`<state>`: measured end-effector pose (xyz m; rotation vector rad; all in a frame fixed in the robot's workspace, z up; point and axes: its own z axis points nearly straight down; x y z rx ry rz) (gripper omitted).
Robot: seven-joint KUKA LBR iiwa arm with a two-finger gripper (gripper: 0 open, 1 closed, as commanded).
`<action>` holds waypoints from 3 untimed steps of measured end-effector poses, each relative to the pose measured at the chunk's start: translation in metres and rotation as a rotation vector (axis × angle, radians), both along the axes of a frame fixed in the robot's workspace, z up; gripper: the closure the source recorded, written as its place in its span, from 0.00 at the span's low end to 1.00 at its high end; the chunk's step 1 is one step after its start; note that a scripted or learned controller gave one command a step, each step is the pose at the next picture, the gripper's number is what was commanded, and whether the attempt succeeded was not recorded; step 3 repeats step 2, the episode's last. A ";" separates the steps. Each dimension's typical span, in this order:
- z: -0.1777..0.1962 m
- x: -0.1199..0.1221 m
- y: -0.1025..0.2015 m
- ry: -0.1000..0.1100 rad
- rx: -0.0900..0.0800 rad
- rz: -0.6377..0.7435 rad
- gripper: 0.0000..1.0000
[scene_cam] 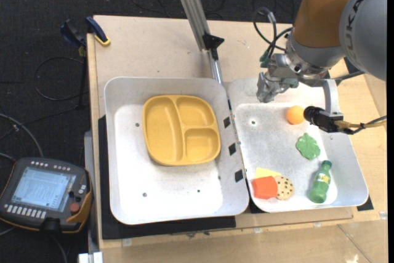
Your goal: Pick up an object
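A grey robot arm with an orange band reaches in over the right-hand white bin (345, 191) of a pair set side by side on a bench. Its gripper (266, 94) hangs at the far rim of that bin, apparently above the floor, and nothing can be seen between its fingers; whether they are spread or closed cannot be told from this slanted overhead angle. Every candidate object lies nearer the camera than the gripper. The closest is a small orange ball (295, 115), just to the gripper's right and a little toward the camera. Beyond that, farther right and nearer, sits a green leafy piece (308, 146), then a green bottle (320, 182) lying near the bin's near right corner. Almost straight toward the camera from the gripper, well apart from it, a red block (265, 188) rests touching a yellow wedge (266, 173) and a speckled round cookie (284, 188). Far to the gripper's left, the other bin (123, 194) holds a yellow divided tray (181, 130). The work looks to be at the approach stage, with no object chosen or grasped yet. The next move would call for shifting over one item, probably the ball, and descending with the fingers open around it.
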<state>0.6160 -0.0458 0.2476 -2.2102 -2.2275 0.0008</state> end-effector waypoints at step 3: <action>-0.022 -0.030 0.109 0.000 0.000 0.000 1.00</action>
